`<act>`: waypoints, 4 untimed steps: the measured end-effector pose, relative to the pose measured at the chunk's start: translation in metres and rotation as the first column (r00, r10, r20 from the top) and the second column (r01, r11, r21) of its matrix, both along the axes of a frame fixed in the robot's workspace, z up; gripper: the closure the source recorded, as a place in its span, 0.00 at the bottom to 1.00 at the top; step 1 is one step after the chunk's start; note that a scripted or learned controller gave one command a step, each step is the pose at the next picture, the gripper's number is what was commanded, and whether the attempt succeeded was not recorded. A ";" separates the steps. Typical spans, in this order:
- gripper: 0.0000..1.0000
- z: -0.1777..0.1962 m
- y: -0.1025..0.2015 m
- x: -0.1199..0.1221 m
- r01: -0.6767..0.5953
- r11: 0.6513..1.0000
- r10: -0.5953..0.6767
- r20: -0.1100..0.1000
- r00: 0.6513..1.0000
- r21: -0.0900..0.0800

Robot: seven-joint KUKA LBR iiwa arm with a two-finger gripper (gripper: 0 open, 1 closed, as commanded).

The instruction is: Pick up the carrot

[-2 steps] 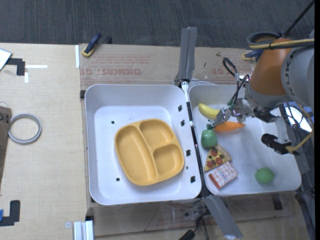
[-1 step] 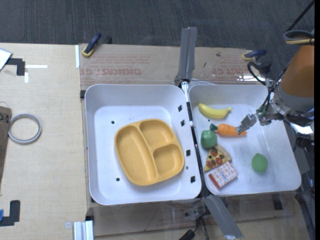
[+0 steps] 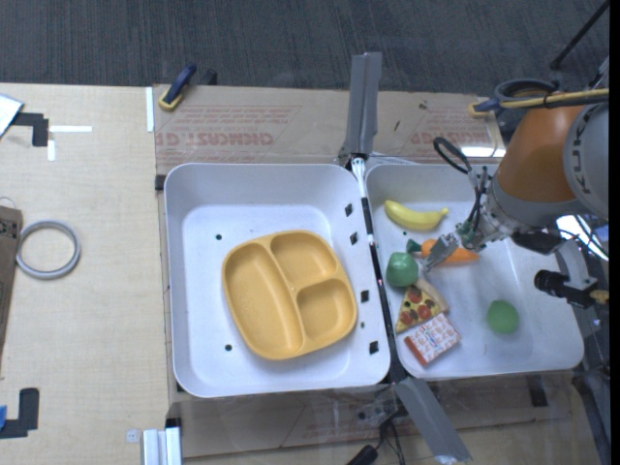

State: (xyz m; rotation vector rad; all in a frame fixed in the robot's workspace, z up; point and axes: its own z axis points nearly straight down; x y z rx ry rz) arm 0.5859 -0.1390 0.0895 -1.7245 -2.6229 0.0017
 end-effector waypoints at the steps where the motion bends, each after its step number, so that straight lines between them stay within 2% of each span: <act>1: 0.00 0.004 0.009 -0.014 -0.012 1.000 0.012 -0.001 1.000 0.000; 2: 0.00 0.002 0.021 0.013 -0.190 0.982 0.190 0.007 0.982 -0.006; 3: 1.00 0.008 0.021 0.013 -0.186 0.982 0.186 0.003 0.982 -0.003; 4: 1.00 0.101 0.067 0.069 -0.077 0.997 0.077 0.002 0.997 -0.002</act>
